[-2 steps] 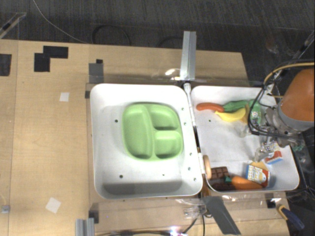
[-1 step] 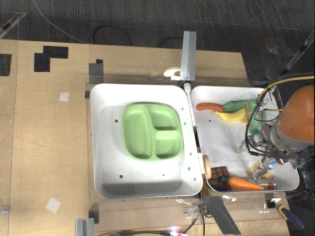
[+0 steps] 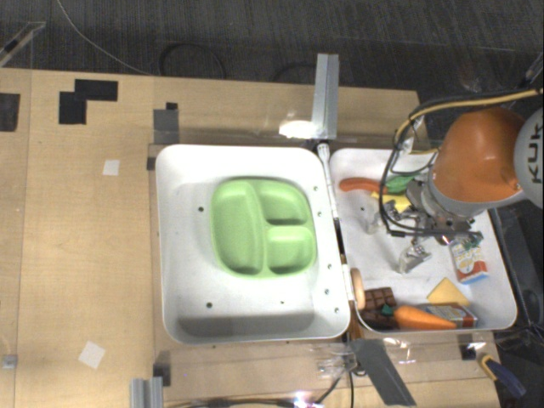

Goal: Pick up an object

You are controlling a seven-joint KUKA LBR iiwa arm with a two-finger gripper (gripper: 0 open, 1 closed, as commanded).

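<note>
Camera view: gripper [image 3: 414, 257] low over the right bin [image 3: 501, 313], nothing seen in it.
Whether it is apart or together I cannot tell, as the arm [image 3: 476, 164] hides much of it. Nearest pickable things lie toward the bin's near edge: a carrot [image 3: 422, 318], long axis across the frame, beside a chocolate bar [image 3: 376, 300]; a cheese wedge [image 3: 447, 293] and a small carton [image 3: 468, 260] sit to the gripper's right in frame.
</note>
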